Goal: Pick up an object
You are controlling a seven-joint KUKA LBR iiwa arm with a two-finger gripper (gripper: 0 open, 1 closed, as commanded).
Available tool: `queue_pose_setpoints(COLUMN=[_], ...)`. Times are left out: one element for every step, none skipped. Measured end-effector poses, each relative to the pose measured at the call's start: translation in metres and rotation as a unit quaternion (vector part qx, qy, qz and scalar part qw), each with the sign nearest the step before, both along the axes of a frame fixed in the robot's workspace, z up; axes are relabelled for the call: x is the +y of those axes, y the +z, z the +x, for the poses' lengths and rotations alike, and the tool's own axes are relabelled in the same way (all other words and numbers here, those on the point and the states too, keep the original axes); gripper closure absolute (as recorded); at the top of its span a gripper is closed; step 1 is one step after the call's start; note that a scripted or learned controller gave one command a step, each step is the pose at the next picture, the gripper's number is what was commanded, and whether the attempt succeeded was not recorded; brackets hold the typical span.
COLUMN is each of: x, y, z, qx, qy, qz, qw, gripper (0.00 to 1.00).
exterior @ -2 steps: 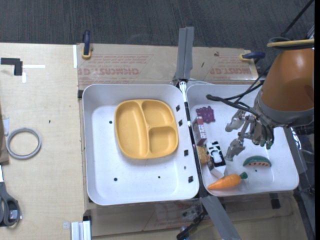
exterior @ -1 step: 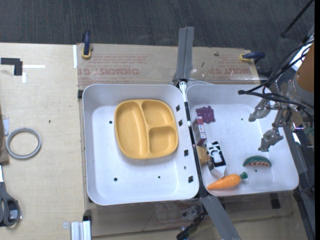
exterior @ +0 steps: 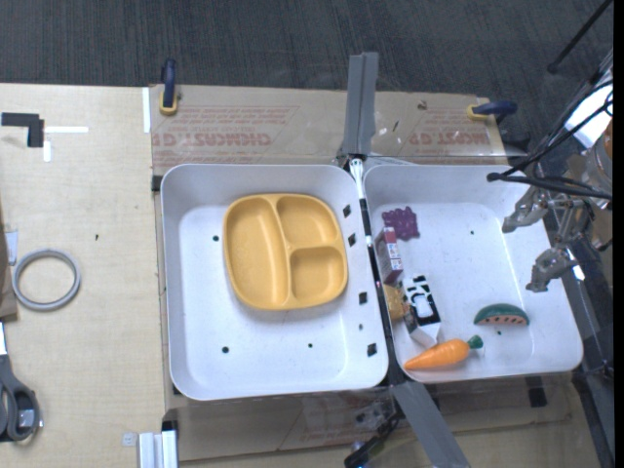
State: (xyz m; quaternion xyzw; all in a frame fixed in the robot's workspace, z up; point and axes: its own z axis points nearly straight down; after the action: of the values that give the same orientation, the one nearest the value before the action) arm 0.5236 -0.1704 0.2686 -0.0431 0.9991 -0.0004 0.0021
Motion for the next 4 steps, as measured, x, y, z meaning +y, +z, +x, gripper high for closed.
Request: queue_pose_setpoints(x=[0.005,0.045,0.061,0.074], y=[-0.092,-0.170,-0.176,-0.176], z=[-0.020,0.075,0.128,0.091], qx=[0.002,0.001,0.000,0.001], qy=[-0.271,-0.320,-0.377,-0.160], qz=[0.0006,0.0007,0.0008,0.0007], qw=[0.9624,0.9473,0.9262,0.9871], gripper=[0.00,0.00,0.00,0.00])
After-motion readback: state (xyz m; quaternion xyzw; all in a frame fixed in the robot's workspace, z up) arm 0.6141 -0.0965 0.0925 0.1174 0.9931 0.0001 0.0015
